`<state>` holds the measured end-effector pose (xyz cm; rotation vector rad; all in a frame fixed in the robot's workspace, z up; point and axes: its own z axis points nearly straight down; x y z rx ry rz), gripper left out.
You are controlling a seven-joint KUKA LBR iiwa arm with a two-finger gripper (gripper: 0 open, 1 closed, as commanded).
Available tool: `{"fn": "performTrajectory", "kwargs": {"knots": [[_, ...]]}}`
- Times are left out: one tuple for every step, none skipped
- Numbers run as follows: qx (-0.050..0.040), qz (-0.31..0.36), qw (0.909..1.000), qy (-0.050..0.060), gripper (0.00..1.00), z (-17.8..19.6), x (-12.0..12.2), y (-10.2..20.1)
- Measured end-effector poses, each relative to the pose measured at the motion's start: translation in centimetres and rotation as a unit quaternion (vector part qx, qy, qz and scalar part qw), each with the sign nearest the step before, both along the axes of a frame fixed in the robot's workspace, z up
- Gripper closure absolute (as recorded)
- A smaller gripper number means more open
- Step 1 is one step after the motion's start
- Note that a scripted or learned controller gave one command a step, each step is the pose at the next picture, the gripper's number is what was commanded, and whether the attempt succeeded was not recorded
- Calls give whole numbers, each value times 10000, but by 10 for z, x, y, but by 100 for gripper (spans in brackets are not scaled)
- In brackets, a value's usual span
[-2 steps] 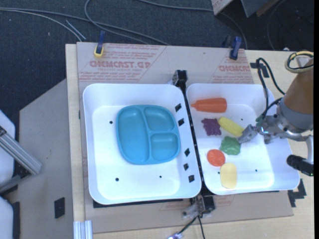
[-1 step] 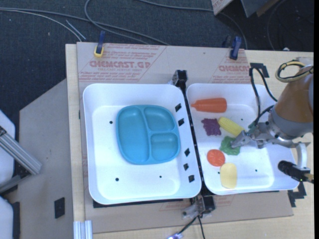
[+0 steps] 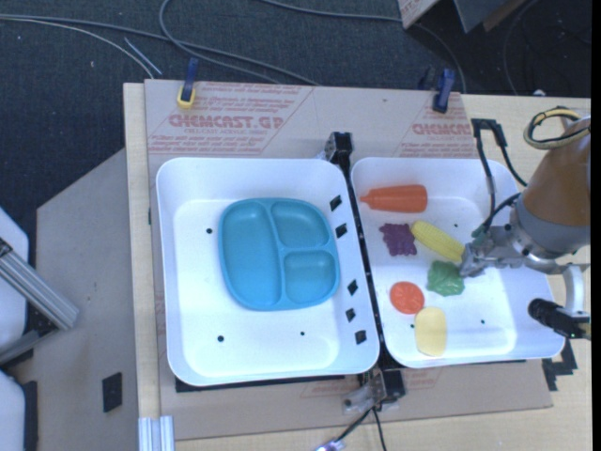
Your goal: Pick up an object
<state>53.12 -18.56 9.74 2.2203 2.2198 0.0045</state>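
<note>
Several toy foods lie in the right bin (image 3: 488, 332): an orange carrot (image 3: 395, 196) at the back, purple grapes (image 3: 398, 240), a yellow corn cob (image 3: 437, 240), a green broccoli-like piece (image 3: 444, 279), a flat orange slice (image 3: 407, 297) and a pale yellow piece (image 3: 430, 331) at the front. My gripper (image 3: 472, 258) reaches in from the right and sits low, just right of the green piece and at the near end of the corn cob. Its tips are close against the green piece; contact cannot be made out.
The left bin (image 3: 188, 327) holds a blue divided plate (image 3: 279, 252). A black clip divider (image 3: 346, 242) runs between the bins. Cables (image 3: 549, 130) loop at the right beside the arm's orange band (image 3: 563, 181). Bare bin floor lies right of the toys.
</note>
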Motion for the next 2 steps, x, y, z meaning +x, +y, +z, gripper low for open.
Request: {"fn": "performTrajectory", "kwargs": {"knots": [[-15, 9, 10000, -18, 100, 63, 7, -1], [-13, 14, 10000, -20, 100, 121, 14, 7]]}}
